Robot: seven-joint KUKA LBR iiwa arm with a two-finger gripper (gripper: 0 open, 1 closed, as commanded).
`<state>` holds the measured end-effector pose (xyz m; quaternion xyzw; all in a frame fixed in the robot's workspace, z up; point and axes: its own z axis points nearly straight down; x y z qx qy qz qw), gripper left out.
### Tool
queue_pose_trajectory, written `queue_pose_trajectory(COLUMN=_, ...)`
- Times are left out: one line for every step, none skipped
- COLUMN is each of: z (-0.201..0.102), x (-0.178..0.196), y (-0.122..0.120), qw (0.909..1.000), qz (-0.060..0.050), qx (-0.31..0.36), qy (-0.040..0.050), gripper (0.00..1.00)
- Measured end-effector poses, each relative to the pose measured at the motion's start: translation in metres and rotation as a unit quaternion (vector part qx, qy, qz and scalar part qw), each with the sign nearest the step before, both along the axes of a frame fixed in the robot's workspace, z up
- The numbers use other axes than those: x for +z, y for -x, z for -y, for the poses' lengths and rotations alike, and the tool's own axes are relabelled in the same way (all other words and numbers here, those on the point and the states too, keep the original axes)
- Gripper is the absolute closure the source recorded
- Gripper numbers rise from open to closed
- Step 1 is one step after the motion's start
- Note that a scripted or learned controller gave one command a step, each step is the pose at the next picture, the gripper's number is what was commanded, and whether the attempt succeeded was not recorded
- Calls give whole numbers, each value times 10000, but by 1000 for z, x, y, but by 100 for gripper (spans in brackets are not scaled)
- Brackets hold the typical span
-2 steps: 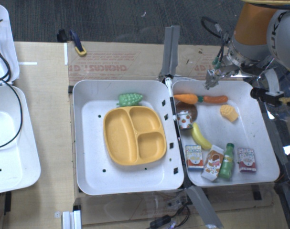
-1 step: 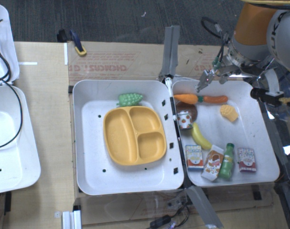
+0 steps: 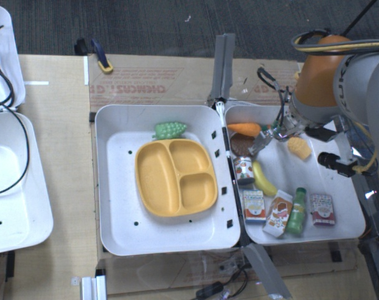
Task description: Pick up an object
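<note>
Dark carpet up top, cardboard-covered bench (image 3: 145, 80) below it, two white bins side by side. Left bin (image 3: 114, 186): yellow three-part tray (image 3: 175, 177) in the middle, green grape bunch (image 3: 170, 129) just beyond the tray's far rim, touching or nearly so. Right bin (image 3: 348, 220): crowded. Orange carrot (image 3: 244, 129) at the far left corner, a dark brown round thing (image 3: 241, 145) just in front of it, a small can (image 3: 243, 169) next, against the divider wall. Banana (image 3: 263, 179) lies slantwise beside the can. Along the near edge, left to right: small carton (image 3: 254, 206), a tilted carton (image 3: 278, 214), green bottle (image 3: 296, 211), red packet (image 3: 322, 209). Yellow lumpy piece (image 3: 299, 146) sits toward the far side, apart from the row.

Arm (image 3: 348, 83) comes in from the right, orange band over the right bin's far corner. Gripper (image 3: 267, 139) hangs low over the far part of the right bin, between the carrot and the yellow piece, slanted down toward the brown thing. Can't tell how the claw stands; too small and dark against the bin. Nothing visibly pinched. All items lie in the bins. Blue clamp (image 3: 102, 57) on the bench's far left edge. White moulded part with black cable (image 3: 8, 167) at far left.
</note>
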<state>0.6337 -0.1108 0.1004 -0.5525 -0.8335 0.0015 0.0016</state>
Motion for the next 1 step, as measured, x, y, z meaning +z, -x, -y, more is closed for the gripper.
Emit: queue_pose_trajectory(z=1, x=6, y=-1, qw=10000, qz=-8, qx=-10, qy=1, gripper=100)
